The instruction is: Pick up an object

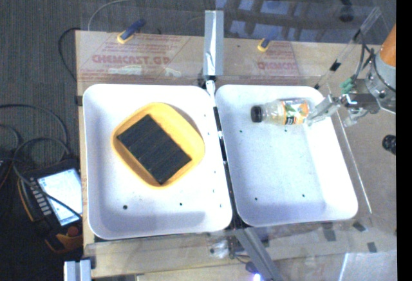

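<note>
On the bench (148, 57), a brown surface printed with faint red lettering, two shallow white bins sit side by side, their inner walls nearly touching along a dark seam. Left bin (103, 209): holds a yellow dish (190, 138) lying flat near its centre, with a dark ribbed square pad (154, 149) resting inside the dish, turned at an angle to the bin walls. Right bin (296, 189): holds a small plastic bottle (283, 112) lying on its side near the far wall, black cap pointing toward the left bin, label in orange and green, base toward the bin's right edge. Arm (393, 73): enters from the right, grey with an orange band, positioned over the right bin's far right corner. Gripper (331, 106): low beside the bottle's base, at or just touching it; whether it is spread or pressed together cannot be told, and the bottle is not seen held. Two yellow-and-blue clamps (131, 30) sit at the bench's far edge.
</note>
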`<state>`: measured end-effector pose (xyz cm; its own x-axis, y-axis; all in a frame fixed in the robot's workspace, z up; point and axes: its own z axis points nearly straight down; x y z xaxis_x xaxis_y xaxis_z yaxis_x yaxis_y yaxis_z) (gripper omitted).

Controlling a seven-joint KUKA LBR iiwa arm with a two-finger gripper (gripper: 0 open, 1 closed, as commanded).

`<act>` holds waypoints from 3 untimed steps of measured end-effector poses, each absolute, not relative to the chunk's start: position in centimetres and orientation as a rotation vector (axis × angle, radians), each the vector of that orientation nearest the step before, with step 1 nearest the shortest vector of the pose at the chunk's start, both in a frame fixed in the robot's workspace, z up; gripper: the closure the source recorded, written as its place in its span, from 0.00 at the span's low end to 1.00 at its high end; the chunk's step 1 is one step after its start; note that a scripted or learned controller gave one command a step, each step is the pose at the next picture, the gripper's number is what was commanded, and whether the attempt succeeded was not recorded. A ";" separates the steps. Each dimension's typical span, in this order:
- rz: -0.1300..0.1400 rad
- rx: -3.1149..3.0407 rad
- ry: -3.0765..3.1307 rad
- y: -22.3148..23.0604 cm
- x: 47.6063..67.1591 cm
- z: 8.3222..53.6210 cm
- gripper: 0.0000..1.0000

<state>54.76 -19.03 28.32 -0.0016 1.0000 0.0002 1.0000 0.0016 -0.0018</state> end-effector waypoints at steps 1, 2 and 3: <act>0.001 -1.896 -2.506 -22.4 52.7 24.9 0.00; -0.001 -1.819 -2.563 -17.2 58.8 26.1 0.00; 0.000 -1.623 -2.690 -15.9 61.6 17.6 0.00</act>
<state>61.63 -15.87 17.59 -0.4659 0.8848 -0.0002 0.8848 0.4659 -0.0002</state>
